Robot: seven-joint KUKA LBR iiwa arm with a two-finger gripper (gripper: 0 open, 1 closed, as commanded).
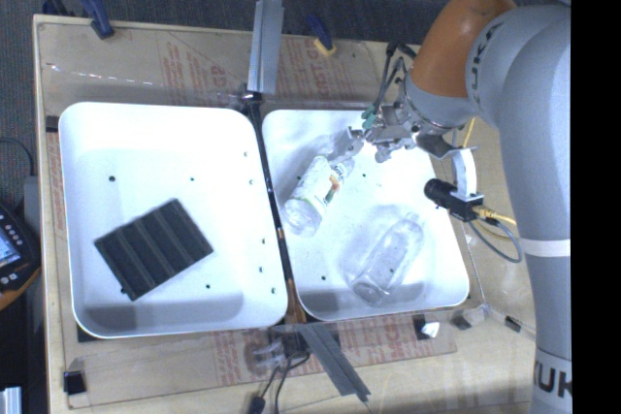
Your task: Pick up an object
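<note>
You can see the gripper (374, 133) low in the right bin (446, 291), touching the neck of 1 clear bottle (312, 189) lying just left-below it. Finger state: cannot tell. Nothing lifted yet; grasp and raise remain.

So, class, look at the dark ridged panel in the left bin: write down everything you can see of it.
The dark ridged panel is a flat, near-black rectangle with parallel ribs running along its length, plastic or rubber by its look. It lies flat on the floor of the left bin, turned at an angle to the walls, toward the bin's front-left part. Nothing rests on it, and the arm is away over the other bin.
</note>
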